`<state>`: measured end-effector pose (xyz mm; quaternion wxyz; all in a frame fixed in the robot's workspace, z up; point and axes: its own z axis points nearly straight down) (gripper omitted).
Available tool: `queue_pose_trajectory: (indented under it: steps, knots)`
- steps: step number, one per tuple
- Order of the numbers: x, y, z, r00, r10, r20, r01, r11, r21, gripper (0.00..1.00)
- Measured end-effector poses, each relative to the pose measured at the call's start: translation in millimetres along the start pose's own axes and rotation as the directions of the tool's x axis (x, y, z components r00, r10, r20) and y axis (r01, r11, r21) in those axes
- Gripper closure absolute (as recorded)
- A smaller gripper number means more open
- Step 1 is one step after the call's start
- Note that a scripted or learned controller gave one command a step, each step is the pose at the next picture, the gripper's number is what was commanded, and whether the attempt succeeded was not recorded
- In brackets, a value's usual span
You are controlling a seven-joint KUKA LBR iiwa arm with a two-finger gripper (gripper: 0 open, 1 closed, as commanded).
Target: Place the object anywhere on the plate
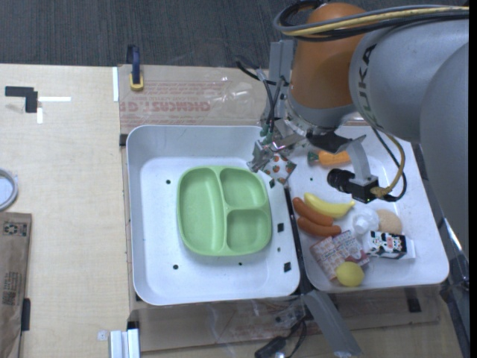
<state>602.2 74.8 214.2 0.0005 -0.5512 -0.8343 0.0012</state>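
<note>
A green plate point(184, 209) with three compartments lies in the left white bin point(149, 274), and nothing rests on it. My gripper point(270, 157) hangs over the divider between the two bins, just past the plate's far right corner. A small spotted packet point(282, 170) sits between its fingertips, raised above the bin rim, and the gripper is shut on it. The orange-banded wrist and cables cover the area above the gripper.
The right bin point(434, 256) holds an orange carrot point(332, 157), a banana point(329, 203), two sausages point(317, 220), a milk carton point(388, 244), a lemon point(350, 274) and a wrapped snack point(334, 250). A roll of tape point(6, 190) lies on the bench at left.
</note>
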Motion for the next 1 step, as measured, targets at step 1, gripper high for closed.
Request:
queue_pose_trajectory:
  steps: [1]
  knots:
    - [-0.4, -0.1, 0.0, 1.0, 0.001, 0.0, -0.001, 1.0, 0.0, 0.0]
